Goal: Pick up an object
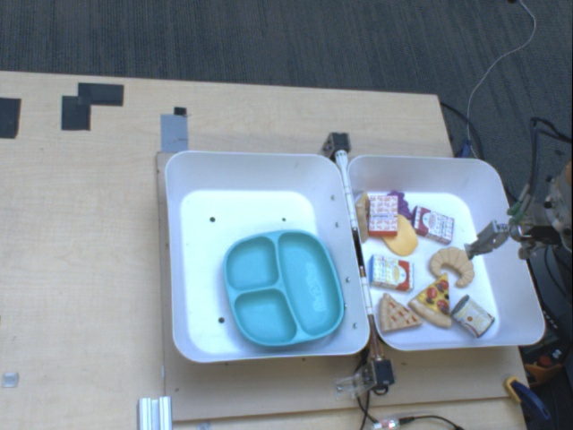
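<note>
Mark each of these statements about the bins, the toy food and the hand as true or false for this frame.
1. A blue divided plate lies in the left bin. True.
2. The toy food is piled on the blue plate. False: the food sits in the right bin, and the plate's compartments are bare.
3. The hand is at the right bin's right side, near the croissant. True.
4. The hand holds the pizza slice. False: the pizza slice lies on the bin floor, apart from the hand.
5. The small can lies near the right bin's front right corner. True.
</note>
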Available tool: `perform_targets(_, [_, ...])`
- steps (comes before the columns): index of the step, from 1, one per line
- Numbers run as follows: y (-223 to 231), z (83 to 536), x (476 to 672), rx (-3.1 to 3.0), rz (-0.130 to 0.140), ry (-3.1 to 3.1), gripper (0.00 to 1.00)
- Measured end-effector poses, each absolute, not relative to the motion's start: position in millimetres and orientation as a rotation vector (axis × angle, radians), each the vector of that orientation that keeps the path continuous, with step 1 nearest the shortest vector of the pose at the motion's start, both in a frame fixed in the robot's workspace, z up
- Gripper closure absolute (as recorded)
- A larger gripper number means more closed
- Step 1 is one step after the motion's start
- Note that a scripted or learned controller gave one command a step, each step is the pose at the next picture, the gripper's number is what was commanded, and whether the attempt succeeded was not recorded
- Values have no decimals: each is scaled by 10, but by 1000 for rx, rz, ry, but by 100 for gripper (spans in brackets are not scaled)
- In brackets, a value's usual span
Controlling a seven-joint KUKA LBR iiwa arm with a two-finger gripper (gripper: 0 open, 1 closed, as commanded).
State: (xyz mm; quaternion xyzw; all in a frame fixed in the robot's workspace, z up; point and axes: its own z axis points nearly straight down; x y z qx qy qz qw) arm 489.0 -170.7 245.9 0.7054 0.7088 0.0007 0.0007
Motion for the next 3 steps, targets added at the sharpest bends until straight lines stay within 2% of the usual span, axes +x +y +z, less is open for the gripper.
perform_targets(1, [-1776,970,4896,2214,8,2217,0])
perform_targets(2, [-1760,1078,4912,2211,14,2221,100])
perform_targets(3, [-1230,1289,5470,2214,5,2226,100])
